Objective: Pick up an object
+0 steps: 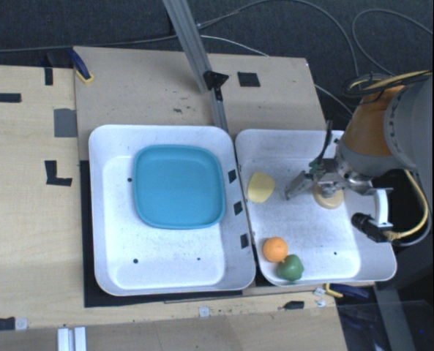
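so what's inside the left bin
A square blue plate lies flat in the left bin, toward its far side. Bare white floor with a few dark specks shows around it. Whatever is under the plate is covered.

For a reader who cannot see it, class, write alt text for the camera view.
A grey arm's pincer hangs low in the right bin, beside a yellow piece. An orange ball touches a green piece near that bin's front. The left bin holds a blue plate.
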`<state>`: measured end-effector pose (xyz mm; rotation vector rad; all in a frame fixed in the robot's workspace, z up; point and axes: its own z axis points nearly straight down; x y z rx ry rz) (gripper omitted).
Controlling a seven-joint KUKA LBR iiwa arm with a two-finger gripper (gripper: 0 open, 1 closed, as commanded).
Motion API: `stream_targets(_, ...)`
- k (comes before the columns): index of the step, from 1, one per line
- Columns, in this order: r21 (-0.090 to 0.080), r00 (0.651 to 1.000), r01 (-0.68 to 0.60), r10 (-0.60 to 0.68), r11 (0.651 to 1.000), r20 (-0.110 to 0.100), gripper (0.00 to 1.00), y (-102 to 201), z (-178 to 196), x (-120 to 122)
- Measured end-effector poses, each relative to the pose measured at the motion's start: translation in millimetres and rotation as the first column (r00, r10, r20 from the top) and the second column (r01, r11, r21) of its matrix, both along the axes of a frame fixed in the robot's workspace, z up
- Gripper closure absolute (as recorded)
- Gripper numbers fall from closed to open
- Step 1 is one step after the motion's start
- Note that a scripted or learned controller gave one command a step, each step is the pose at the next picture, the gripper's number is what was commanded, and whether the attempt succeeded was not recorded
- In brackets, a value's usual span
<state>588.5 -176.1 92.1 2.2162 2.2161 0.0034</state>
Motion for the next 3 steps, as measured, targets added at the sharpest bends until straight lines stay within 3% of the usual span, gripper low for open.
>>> stream_targets(1, 0.0, 1.0, -0.001, 0.001, 1.0, 0.001, 1.0, 0.2, 11.0, 0.3)
stream_targets(3, 0.003, 1.0, -0.001, 0.001, 1.0, -0.002, 1.0, -6.4, 116.8, 2.2)
